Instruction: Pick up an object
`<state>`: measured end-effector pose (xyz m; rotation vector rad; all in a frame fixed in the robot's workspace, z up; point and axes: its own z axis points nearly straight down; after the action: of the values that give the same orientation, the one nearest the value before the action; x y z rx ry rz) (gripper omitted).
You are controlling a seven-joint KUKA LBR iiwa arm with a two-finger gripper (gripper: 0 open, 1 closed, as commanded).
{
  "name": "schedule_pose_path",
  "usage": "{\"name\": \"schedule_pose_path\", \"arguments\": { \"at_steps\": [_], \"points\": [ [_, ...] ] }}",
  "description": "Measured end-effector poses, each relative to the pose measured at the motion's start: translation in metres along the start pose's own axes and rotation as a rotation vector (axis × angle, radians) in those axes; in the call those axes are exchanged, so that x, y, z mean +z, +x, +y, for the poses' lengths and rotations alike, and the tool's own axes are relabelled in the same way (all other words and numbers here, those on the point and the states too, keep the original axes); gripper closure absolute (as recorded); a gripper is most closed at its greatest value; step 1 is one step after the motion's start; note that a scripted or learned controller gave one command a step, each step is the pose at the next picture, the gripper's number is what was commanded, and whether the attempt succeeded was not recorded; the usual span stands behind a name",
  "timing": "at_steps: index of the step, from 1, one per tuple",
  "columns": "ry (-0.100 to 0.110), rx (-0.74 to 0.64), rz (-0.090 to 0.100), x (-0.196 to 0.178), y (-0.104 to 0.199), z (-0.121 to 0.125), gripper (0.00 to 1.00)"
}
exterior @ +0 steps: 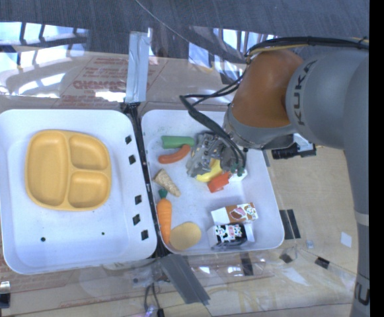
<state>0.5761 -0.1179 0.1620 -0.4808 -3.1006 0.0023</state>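
Fingers (208, 158) sit low in the right bin (264, 197), touching the yellow piece (211, 173); spread or pinching, I can't tell. Carrot (164, 219) lies well left.

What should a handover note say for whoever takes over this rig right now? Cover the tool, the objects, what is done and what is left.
Tool: low in the right bin, over a yellow piece and a red piece; no grasp visible.
Also there: green piece, red sausage, carrot, two small cartons.
Left bin: yellow divided tray.
Done: nothing lifted.
Left: grip one object and raise it.
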Motion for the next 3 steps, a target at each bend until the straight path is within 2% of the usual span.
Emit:
{"name": "schedule_pose_path", "arguments": {
  "at_steps": [1, 2, 3],
  "points": [
    [-0.002, -0.003, -0.003, -0.001, -0.001, 0.002, 0.00],
    [-0.002, 0.152, -0.002, 0.070, -0.027, 0.019, 0.00],
    [-0.002, 0.145, -0.005, 0.059, -0.028, 0.021, 1.00]
  ]
}}
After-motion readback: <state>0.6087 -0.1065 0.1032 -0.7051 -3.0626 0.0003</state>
